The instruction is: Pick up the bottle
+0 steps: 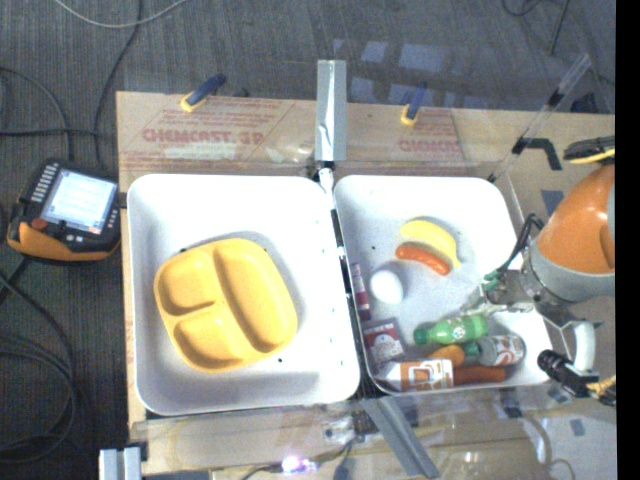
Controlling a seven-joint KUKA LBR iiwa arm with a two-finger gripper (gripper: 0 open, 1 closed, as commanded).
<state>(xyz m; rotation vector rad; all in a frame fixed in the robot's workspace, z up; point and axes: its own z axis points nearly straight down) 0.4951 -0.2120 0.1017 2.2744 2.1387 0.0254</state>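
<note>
A green bottle point(452, 329) lies on its side in the right bin point(470, 193), cap pointing left, toward the bin's front right. My gripper point(497, 293) hangs just above and right of the bottle's thick end, close to the bin's right wall. Nothing shows as held in it. A second bottle with an orange and white label point(428, 373) lies along the bin's front wall. The grey arm with its orange band point(585, 233) comes in from the right.
The right bin also holds a banana point(432, 234), a red sausage point(424, 259), a white ball point(386, 287), a small red-labelled can point(384, 343) and a clear container point(500, 349). A yellow divided tray point(226, 300) sits in the left bin point(150, 208).
</note>
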